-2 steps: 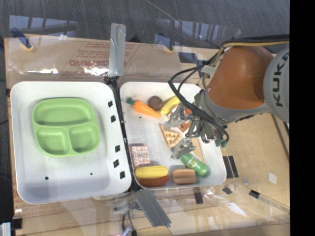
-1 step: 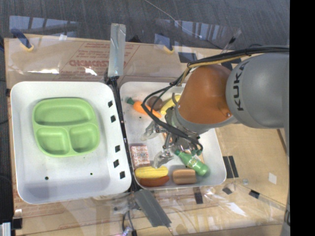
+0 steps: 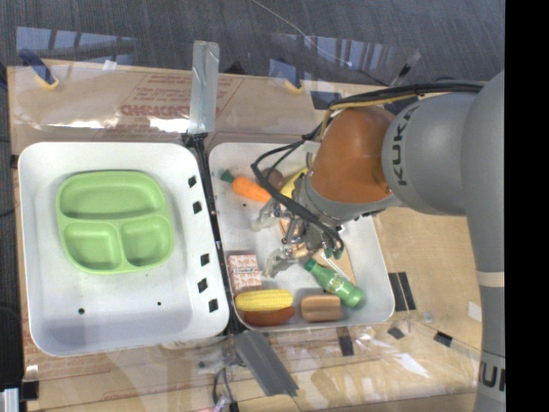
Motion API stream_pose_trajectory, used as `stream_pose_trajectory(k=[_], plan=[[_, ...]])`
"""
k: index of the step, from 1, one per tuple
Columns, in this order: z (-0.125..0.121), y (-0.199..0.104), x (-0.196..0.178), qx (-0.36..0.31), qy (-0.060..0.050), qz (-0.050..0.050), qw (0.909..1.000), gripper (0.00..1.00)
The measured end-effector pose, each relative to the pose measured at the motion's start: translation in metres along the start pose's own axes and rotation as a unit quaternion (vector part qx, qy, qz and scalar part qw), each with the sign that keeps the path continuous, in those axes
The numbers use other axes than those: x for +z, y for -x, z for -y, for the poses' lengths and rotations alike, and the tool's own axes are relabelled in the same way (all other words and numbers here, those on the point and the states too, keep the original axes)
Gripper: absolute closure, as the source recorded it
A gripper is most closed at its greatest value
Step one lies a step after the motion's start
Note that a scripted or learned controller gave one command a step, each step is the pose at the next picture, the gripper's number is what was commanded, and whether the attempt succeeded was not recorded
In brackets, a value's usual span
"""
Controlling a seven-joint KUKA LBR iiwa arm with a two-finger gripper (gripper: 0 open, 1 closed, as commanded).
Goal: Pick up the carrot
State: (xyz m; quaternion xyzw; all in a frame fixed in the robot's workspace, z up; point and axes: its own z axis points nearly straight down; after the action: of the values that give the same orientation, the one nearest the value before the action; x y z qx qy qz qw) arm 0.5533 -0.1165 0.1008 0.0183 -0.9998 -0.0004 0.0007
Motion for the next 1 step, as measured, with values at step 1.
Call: stream_pose_trajectory(k=[1], plan=[[-0.0042,0.0404,0.0076,0.019,-0.001,0.002,0.9998,0.00]])
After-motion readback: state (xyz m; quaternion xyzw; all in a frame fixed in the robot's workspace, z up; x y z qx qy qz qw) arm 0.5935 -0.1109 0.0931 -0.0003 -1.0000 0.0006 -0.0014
